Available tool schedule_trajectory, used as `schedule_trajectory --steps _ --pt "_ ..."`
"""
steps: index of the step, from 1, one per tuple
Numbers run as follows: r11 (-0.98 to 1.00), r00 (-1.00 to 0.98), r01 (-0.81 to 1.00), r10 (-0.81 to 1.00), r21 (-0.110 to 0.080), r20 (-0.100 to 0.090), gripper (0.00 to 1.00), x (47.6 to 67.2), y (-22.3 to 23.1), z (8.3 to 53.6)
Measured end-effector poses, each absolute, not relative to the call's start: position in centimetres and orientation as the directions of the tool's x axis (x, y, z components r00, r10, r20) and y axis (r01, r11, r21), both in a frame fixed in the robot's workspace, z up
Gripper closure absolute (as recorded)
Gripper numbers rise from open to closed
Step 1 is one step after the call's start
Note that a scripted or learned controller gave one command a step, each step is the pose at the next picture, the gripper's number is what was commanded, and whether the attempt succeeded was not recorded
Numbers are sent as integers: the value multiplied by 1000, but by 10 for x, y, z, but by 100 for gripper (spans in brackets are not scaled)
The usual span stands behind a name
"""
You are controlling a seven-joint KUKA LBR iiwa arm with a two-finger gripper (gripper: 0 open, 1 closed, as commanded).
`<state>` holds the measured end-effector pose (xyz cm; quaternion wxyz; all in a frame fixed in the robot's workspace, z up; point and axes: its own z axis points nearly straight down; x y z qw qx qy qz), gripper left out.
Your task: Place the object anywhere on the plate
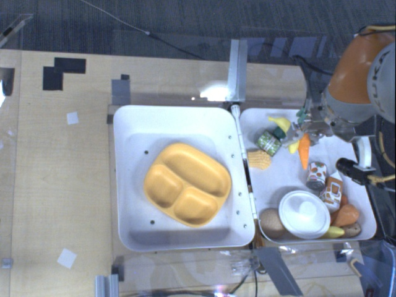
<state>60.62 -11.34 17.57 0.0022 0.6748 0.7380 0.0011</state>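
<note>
A carrot (304,151) is seen at the gripper (307,127); whether it is gripped cannot be told. The yellow plate (187,184) lies in the left bin (127,166).

A grey arm (377,73) with a broad orange band and a small metallic hand (307,124).

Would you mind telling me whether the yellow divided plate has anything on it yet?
Nothing on it yet. The yellow divided plate lies alone in the left bin, all three compartments bare; the carrot is in the right bin.
</note>
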Motion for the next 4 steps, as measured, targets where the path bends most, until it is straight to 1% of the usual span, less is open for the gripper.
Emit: schedule_trajectory --steps 1,2,3,4 --pt "-32 32 999 999 4 2 100 596 -47 185" --pt "186 -186 983 983 4 2 100 576 70 184" --pt "322 -322 946 947 21 -1 100 552 153 122" --pt "472 -472 882 882 17 -2 100 489 145 270"
